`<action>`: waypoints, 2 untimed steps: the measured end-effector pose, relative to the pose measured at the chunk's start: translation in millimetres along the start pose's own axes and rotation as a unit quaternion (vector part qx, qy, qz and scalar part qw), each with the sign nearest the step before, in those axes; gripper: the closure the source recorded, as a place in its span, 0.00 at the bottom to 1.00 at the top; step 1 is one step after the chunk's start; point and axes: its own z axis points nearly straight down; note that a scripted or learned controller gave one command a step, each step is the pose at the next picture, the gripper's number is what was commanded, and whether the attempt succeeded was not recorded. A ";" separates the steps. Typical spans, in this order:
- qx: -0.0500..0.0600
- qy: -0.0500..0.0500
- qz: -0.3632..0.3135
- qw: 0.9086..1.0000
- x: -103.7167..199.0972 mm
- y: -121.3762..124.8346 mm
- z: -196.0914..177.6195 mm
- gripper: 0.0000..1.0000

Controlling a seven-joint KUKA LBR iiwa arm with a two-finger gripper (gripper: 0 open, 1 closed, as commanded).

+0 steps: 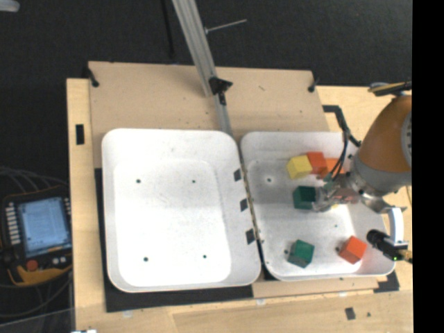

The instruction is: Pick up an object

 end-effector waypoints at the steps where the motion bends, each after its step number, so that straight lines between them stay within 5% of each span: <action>1: -0.001 -0.001 -0.002 1.000 -11.6 -0.5 -53.0 1.00; 2: -0.001 -0.002 -0.005 1.000 -21.4 4.7 -113.3 1.00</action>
